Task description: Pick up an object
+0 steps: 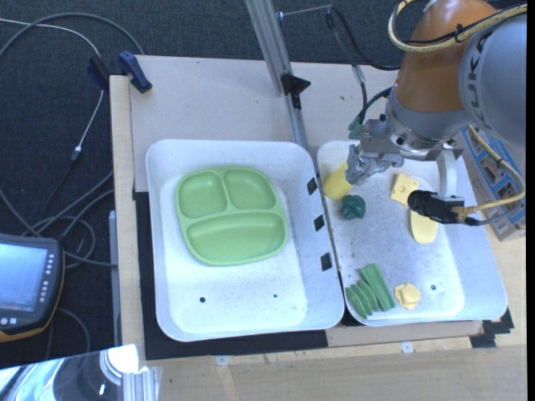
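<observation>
- We're looking down on two white bins side by side: the left bin (pixel 167 224) and the right bin (pixel 468 282).
- In the left bin we count one thing, a light green divided plate (pixel 231 215) with three compartments, lying flat.
- In the right bin we count six loose pieces.
- One yellow round piece (pixel 336 185) sits at the bin's upper left, and one dark green lump (pixel 353 207) lies just beside it, lower right.
- One pale yellow wedge (pixel 403 187) lies near the top, and one yellow banana-like piece (pixel 423 226) lies just below it.
- One bunch of green pods (pixel 369 290) rests by the lower edge, with one small yellow piece (pixel 407 295) just to its right.
- We see one arm (pixel 443 57), grey with its orange band, coming in from the right.
- The gripper (pixel 358 170) hangs over the right bin's upper left, just beside the yellow round piece.
- We cannot tell how its jaws stand, or whether it has hold of anything.
</observation>
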Available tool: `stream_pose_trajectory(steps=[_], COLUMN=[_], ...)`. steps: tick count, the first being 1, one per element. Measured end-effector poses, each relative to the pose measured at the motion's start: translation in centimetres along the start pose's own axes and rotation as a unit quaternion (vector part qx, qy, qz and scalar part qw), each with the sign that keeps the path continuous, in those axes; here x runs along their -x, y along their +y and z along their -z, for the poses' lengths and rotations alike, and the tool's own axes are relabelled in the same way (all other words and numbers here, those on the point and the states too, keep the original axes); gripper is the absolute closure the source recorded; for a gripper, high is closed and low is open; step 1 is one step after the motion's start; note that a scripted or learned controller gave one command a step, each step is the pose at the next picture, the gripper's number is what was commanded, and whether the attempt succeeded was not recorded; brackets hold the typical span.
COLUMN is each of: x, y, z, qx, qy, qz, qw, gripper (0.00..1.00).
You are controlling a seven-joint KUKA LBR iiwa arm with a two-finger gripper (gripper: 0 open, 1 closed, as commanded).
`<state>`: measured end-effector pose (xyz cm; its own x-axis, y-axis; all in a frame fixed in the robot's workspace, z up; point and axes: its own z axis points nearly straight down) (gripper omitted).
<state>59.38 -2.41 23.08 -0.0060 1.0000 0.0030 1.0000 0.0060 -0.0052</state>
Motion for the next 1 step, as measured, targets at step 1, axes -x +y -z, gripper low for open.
stream_pose_trajectory(steps=[1], x=[-4.49], y=[-1.34], z=[0.79], qx=[0.001], qy=[0.000], qz=[0.000], qw=[1.0000], gripper=[1.00])
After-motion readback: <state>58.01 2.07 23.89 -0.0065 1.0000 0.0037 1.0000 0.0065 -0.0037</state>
